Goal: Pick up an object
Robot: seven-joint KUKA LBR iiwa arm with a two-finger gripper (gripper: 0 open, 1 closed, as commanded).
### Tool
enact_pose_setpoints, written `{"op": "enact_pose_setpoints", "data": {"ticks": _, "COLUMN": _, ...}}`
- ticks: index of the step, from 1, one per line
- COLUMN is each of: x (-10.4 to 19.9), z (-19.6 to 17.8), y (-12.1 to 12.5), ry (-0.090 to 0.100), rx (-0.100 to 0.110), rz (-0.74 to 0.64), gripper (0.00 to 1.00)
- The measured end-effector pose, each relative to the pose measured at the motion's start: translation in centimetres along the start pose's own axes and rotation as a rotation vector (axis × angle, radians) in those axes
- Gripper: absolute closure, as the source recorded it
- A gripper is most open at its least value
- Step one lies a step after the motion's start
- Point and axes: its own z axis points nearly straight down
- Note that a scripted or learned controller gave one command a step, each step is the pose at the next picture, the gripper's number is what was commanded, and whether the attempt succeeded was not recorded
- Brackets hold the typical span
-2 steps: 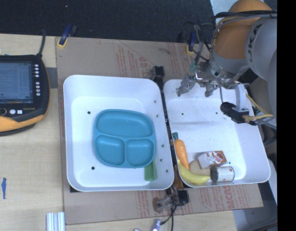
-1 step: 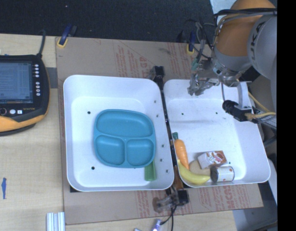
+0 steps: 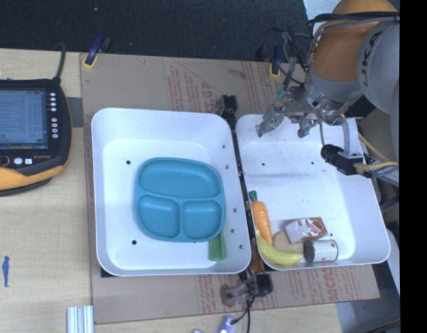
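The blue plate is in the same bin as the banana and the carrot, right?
Not quite. The camera view shows the blue plate in the left bin. The banana and the carrot lie together in the right bin, at its near edge.

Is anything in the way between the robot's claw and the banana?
Nothing visible. The gripper hangs over the far end of the right bin, and only bare bin floor lies between it and the banana at the near end.
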Motion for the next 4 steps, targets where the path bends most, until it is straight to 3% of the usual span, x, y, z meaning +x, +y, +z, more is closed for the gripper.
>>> {"op": "enact_pose_setpoints", "data": {"ticks": 1, "x": -0.1, "z": -1.0, "y": 0.0, "ry": 0.0, "rx": 0.001, "rz": -0.002, "gripper": 1.0}}
{"op": "enact_pose_setpoints", "data": {"ticks": 2, "x": -0.1, "z": -1.0, "y": 0.0, "ry": 0.0, "rx": 0.002, "rz": -0.002, "gripper": 0.0}}
{"op": "enact_pose_setpoints", "data": {"ticks": 3, "x": -0.1, "z": -2.1, "y": 0.0, "ry": 0.0, "rx": 0.002, "rz": -0.003, "gripper": 1.0}}
{"op": "enact_pose_setpoints", "data": {"ticks": 4, "x": -0.1, "z": -2.1, "y": 0.0, "ry": 0.0, "rx": 0.002, "rz": -0.003, "gripper": 0.0}}
